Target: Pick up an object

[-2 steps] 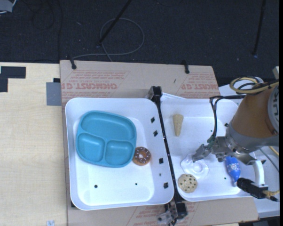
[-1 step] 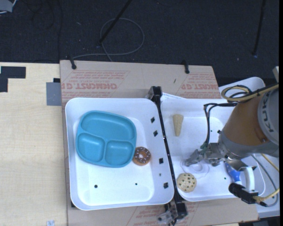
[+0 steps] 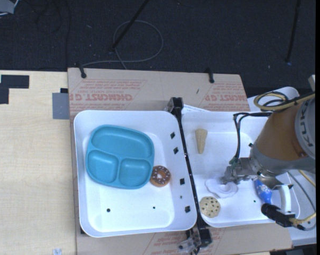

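Cookie (image 3: 209, 206) and cone (image 3: 201, 140) share the right bin (image 3: 218, 122); left bin (image 3: 123, 217) holds plate (image 3: 119, 155), donut (image 3: 160, 176).

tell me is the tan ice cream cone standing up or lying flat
Lying flat: the tan ice cream cone shows its full length on the right white bin floor, narrow tip toward the camera.

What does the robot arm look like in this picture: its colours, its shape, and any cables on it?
The arm is thick and rounded, with a wide orange band above a grey wrist. Its tool is small, grey and metallic. A black cable runs along the arm, and yellow and black cables loop above it.
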Controlling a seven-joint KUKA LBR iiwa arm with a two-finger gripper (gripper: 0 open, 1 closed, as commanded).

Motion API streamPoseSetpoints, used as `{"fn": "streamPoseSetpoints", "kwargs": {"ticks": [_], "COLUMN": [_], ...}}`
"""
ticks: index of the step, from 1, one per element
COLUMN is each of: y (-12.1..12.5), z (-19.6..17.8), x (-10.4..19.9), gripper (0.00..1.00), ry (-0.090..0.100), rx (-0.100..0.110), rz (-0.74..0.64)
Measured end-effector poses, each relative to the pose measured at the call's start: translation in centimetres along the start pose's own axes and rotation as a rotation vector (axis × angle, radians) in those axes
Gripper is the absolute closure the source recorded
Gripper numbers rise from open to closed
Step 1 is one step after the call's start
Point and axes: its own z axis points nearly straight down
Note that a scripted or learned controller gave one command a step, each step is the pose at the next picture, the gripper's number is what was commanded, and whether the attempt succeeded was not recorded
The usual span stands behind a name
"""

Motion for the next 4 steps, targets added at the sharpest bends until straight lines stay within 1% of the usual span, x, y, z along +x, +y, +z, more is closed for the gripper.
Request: {"fn": "streamPoseSetpoints", "kwargs": {"ticks": [1,2,3,4], "y": [0.2,0.3,2.0,3.8], "z": [-5.9,-10.5,-10.9,-11.9], "x": [0.8,0.7,6.7,11.4], "gripper": [1.0,1.0,1.0,1.0], "ry": [-0.003,-0.003,-0.001,-0.001], "rx": [0.002,0.002,0.006,0.005], "rz": [-0.009,-0.008,-0.012,-0.012]}}
